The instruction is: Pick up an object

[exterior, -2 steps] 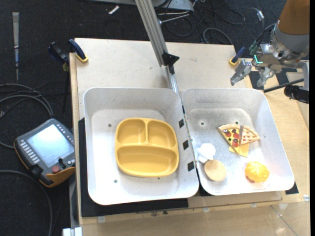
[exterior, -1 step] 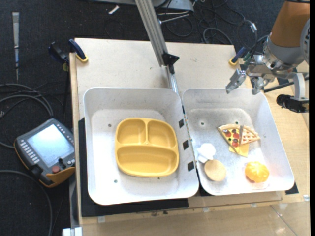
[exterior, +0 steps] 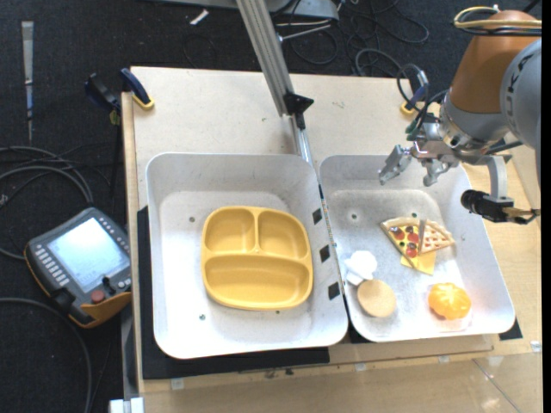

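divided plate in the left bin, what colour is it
Plain yellow all over, no pattern. The plate shows best in the camera view, lying in the left bin.

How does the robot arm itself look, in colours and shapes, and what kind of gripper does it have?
The arm is rounded and grey, with a wide orange band near the wrist. Below it sits a small metal gripper with two pale grey fingers. Thin cables run beside the wrist, and a black part sticks out on one side.

2 white bins, 1 yellow tray, 1 pizza slice, 1 orange, 1 round biscuit.
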Controlling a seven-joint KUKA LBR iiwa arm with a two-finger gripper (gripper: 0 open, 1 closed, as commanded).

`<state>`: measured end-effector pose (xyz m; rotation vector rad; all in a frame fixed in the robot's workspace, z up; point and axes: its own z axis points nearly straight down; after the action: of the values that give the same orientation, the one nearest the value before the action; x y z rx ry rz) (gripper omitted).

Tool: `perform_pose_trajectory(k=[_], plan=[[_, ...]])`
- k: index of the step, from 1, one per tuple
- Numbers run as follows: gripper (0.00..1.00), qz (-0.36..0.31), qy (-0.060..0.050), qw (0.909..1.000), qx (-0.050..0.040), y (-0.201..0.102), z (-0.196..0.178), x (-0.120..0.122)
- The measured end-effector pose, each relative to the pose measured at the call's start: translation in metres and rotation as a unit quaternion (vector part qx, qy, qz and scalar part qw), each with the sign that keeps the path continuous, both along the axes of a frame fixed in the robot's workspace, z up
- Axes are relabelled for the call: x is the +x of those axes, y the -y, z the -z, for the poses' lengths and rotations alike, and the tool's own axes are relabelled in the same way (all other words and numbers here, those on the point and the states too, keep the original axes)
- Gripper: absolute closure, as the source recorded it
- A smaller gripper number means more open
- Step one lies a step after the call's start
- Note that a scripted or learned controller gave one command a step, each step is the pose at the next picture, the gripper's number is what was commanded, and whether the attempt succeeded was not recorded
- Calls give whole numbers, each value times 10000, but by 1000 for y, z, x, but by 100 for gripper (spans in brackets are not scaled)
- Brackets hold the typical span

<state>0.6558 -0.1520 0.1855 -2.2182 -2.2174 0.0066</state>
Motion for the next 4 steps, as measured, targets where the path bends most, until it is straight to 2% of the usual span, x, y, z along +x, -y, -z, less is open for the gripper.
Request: perform_pose_trajectory(k=[1, 2, 4], plan=[[0, 0, 1, 10000, 0, -7, 55, -9], [100, 0, 48, 10000, -9, -7, 41, -6], [100, -11, 64, 10000, -10, 0, -47, -9]])
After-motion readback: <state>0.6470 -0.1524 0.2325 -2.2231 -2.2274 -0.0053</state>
